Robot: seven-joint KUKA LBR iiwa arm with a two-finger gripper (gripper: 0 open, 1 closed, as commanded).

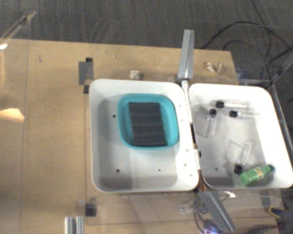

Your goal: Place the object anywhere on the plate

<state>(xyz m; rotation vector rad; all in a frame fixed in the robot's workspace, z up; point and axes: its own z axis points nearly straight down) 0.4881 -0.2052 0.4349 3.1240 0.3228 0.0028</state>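
lying in the right bin [278,130]: green bottle [256,175], well apart from teal plate [172,123]

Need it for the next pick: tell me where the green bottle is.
The green bottle lies on its side in the right bin, at its near right corner, just right of a clear vial with a black cap.

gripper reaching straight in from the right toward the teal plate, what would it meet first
Probably the right bin at its outer wall, then the clear black-capped vials, before the teal plate; height is unclear, so it may pass above them.
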